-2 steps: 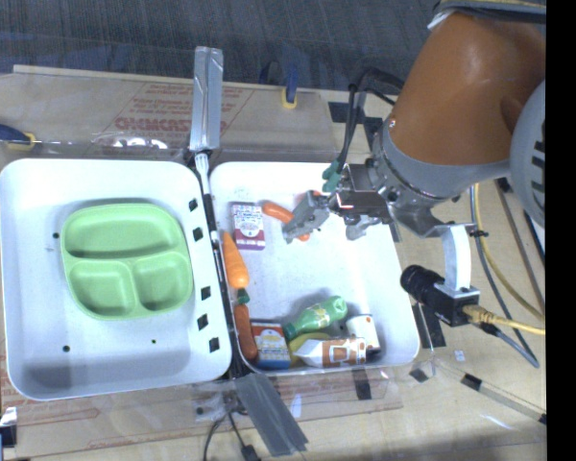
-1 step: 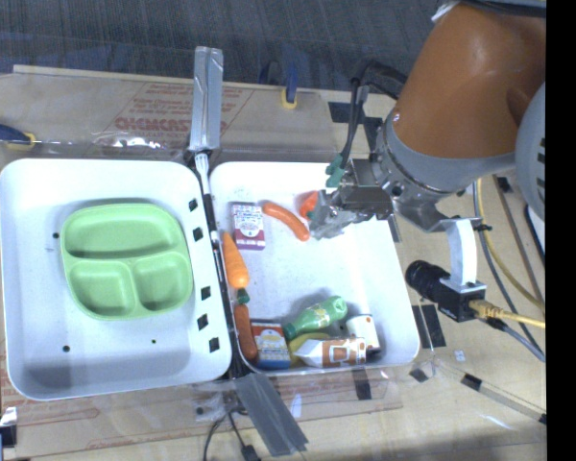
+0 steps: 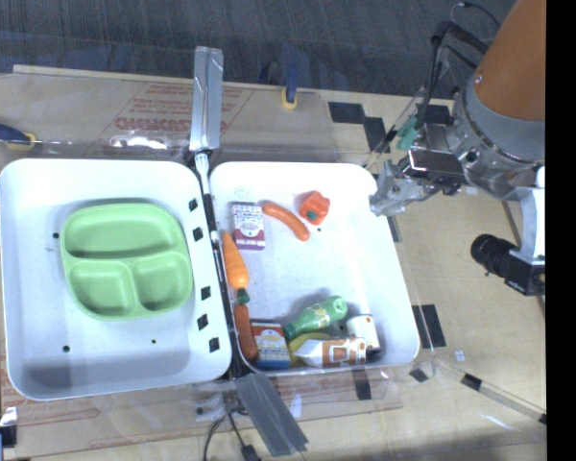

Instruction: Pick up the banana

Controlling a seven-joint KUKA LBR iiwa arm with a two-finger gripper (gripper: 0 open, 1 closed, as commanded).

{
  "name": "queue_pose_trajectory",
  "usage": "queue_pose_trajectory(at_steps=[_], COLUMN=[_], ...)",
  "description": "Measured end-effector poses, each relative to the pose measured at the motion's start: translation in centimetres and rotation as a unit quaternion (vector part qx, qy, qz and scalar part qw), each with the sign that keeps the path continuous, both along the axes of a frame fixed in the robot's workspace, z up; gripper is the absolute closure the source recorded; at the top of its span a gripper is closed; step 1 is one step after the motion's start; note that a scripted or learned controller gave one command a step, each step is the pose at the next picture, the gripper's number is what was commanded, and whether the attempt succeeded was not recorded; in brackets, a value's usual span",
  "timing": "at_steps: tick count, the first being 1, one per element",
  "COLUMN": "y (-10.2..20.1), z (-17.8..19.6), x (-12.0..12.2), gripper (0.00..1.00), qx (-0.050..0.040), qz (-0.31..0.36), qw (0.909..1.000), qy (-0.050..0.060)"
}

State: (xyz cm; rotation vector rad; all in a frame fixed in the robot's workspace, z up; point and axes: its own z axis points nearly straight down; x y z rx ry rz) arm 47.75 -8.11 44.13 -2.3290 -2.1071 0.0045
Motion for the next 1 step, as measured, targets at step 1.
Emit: queue_pose_trajectory(at_steps=[1], y=[-6.56], z=[-0.08], x=[0.8], gripper=[1.0], qx=[-0.0006], qz=[-0.066], qw=[0.9978], qy=[0.0])
